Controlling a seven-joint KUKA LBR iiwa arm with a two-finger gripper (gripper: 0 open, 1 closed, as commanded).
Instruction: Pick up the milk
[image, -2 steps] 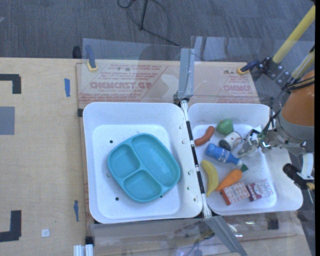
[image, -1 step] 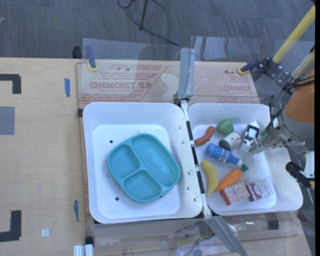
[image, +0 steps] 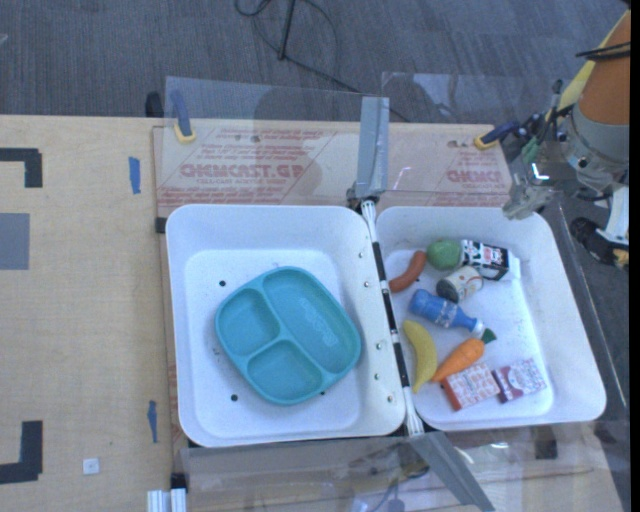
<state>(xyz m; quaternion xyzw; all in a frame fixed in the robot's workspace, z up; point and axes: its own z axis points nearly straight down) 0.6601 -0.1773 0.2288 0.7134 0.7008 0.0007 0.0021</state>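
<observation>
Two bins: milk (image: 487, 258) lies in right bin (image: 575, 330), near its top edge.
Gripper (image: 525, 200): I see it above that bin's top rim, apart from milk.
Jaws: can't tell.

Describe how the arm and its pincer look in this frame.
The arm enters at the upper right: an orange band over a pale grey wrist section. Blue and yellow cabling runs along its left side. The pincer is a small grey metal piece near the right bin's far corner; its details are too small to read.

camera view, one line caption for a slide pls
Gripper poised over the right bin's far rim, milk carton lying among toy foods; teal divided plate in left bin.
</observation>
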